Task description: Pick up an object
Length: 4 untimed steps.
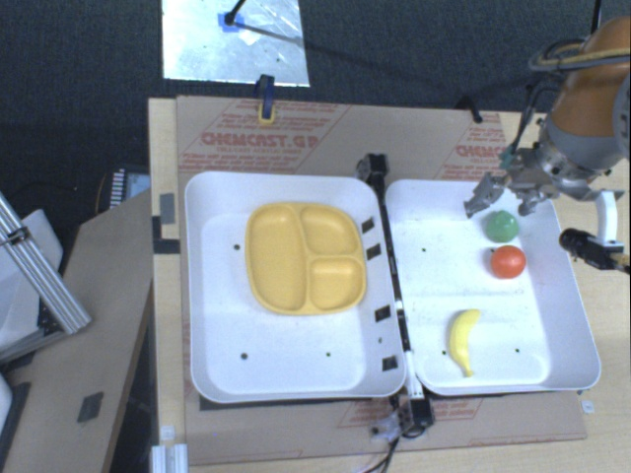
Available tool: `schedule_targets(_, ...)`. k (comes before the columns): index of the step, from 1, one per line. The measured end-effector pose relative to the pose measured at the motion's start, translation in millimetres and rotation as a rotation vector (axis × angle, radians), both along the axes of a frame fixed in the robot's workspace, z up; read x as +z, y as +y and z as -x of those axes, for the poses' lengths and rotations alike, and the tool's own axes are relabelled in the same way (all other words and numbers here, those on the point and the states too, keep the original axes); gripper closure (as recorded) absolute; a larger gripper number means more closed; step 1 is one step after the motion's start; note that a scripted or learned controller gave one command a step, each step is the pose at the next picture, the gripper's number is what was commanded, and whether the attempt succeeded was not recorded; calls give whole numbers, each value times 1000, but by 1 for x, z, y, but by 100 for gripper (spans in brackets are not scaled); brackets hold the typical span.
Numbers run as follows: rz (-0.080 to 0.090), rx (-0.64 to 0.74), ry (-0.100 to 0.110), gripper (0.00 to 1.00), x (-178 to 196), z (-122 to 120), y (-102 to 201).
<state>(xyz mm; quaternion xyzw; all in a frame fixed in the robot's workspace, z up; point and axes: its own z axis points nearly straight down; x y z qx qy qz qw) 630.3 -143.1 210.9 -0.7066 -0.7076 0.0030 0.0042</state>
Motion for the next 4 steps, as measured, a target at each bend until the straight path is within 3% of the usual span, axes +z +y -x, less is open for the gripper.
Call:
schedule_targets(1,2,2,-12,0,7,-3,0)
schedule_targets(3,1,-1,-7,0,-117,-3,-1)
schedule_targets(4,2,-1,-11,0,-126,-3,0)
